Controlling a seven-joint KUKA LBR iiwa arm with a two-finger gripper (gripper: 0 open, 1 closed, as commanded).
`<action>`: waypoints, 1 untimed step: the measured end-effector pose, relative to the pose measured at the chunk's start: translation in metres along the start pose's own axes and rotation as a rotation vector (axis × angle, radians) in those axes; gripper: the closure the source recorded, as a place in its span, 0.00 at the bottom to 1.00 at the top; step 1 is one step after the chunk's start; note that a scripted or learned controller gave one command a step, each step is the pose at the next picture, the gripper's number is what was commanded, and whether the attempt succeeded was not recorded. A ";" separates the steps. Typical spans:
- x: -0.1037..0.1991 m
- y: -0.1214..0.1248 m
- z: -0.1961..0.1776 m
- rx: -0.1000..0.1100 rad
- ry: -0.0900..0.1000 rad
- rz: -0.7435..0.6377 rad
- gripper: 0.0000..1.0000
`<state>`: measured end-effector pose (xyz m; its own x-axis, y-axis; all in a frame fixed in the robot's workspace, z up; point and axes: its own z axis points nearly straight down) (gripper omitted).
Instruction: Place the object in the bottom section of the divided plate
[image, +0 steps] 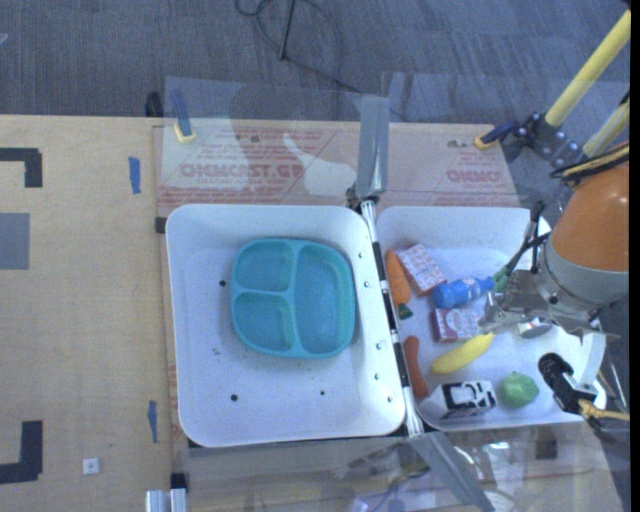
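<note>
Yellow banana (463, 352) in the right bin (560, 222) looks like the pick, just under the hand (505, 312); can't tell the hand's state. Probably light, slick plastic, so grab mid-body across the curve. Teal plate (294, 298) waits in the left bin (200, 380).

A teal divided plate (293, 298) is seen in the left white bin (190, 400). In the right bin (455, 218), a carrot (398, 279), a blue bottle (460, 293), a banana (462, 353) and a green fruit (518, 389) are scattered. The gripper (508, 310) is poised at centre right, just above the banana.
</note>
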<state>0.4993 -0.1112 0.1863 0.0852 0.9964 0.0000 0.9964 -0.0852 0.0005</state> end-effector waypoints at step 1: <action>-0.079 -0.011 0.098 -0.007 -0.001 -0.224 1.00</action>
<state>0.4813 -0.1887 0.0884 -0.1379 0.9904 -0.0020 0.9904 0.1379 0.0073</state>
